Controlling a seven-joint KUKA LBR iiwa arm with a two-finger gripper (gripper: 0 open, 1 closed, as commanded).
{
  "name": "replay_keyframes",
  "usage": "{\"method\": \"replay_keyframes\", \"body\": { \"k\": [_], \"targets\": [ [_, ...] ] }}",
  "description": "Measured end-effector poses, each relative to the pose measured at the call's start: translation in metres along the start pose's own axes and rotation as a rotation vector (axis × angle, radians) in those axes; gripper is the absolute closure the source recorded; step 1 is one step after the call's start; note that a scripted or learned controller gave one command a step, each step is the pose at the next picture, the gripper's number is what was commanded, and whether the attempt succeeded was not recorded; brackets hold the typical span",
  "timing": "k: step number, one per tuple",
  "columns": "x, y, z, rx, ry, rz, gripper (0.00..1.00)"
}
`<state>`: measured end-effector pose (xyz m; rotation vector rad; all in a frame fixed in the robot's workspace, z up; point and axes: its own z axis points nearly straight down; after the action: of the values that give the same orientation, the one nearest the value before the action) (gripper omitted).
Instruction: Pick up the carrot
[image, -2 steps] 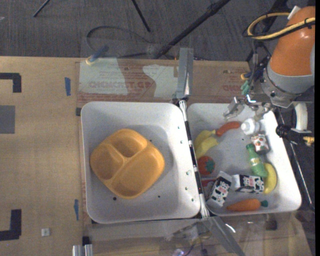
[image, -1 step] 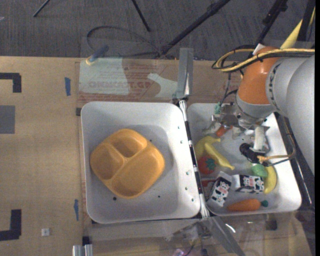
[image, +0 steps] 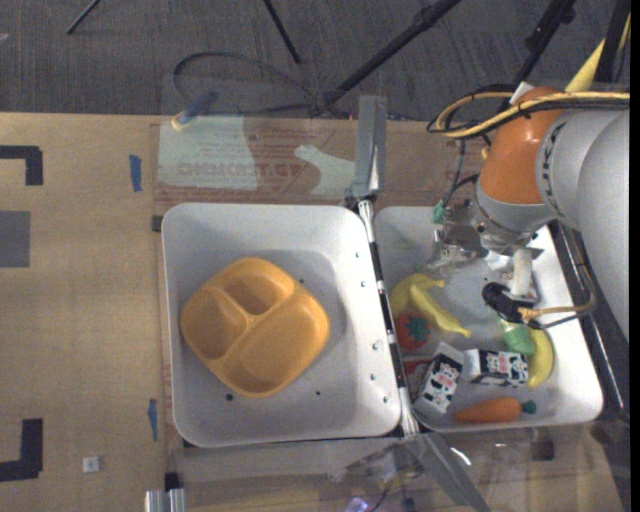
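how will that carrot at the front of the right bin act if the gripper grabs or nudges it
The carrot looks like smooth moulded plastic, so probably stiff, light and a bit slippery. Its round, tapered body may roll or pivot if nudged. It lies close to the milk carton, so it could get bumped.

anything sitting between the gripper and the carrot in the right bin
Yes. The gripper sits at the far end of the right white bin, while the orange carrot with a green tip lies along the near wall. Between them lie a yellow banana, a red strawberry-like toy and two cow-patterned milk cartons.
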<state>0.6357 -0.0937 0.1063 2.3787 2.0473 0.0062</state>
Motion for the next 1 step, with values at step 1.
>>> {"method": "replay_keyframes", "body": {
  "k": [1],
  "targets": [
    [0.0568, -0.0188, -0.0785, 0.005, -0.003, 0.498, 1.00]
  ]
}}
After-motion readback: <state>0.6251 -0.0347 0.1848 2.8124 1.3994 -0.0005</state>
